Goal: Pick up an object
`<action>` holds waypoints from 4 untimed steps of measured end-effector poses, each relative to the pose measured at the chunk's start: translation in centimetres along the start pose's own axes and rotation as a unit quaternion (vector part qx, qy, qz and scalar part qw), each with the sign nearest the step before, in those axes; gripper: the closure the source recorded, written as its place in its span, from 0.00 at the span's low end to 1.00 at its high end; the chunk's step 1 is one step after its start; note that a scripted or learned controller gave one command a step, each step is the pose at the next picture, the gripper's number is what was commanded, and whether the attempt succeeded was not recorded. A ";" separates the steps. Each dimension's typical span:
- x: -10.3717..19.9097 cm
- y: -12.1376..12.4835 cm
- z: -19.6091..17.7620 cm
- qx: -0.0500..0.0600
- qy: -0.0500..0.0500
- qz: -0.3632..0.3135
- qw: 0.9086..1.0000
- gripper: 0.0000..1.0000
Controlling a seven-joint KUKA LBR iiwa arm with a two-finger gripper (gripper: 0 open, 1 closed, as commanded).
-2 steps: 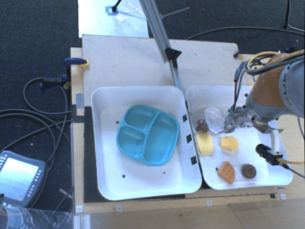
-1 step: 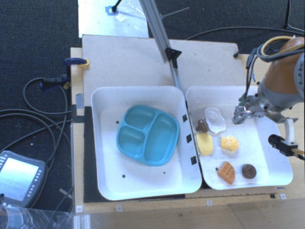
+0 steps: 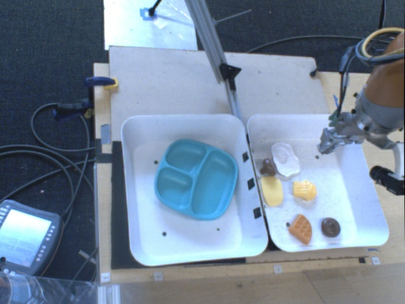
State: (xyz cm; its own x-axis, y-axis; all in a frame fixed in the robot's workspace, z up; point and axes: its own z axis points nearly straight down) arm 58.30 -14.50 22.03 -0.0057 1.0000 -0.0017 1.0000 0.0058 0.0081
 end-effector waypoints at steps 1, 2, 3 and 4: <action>6.1 -0.8 0.4 0.004 0.002 -0.003 1.000 1.00; 11.8 -0.6 -0.8 0.002 0.002 -0.003 1.000 1.00; 16.8 -2.0 -0.5 0.004 0.002 -0.003 1.000 1.00; 21.2 -2.6 -0.5 0.004 0.002 -0.003 1.000 1.00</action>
